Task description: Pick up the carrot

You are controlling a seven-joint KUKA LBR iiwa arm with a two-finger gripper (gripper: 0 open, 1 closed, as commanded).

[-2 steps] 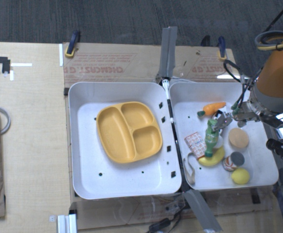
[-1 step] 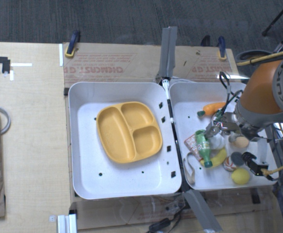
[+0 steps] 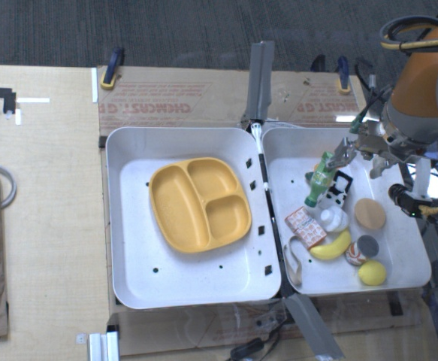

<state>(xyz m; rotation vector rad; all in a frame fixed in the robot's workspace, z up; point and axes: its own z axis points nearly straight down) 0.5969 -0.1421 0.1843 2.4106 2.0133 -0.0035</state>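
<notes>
Now, gripper (image 3: 351, 150): mine, above the right bin's (image 3: 406, 277) far side; finger spread I cannot tell.
Carrot: I cannot pick it out.
Green bottle (image 3: 319, 177): just beside me, toward the left (tilted).
Banana (image 3: 330, 247): nearer the front.
Yellow divided plate (image 3: 200, 202): left bin (image 3: 128, 224).

Grey arm with orange band at the right, wrist bent inward, claw (image 3: 351, 147) low.
</notes>
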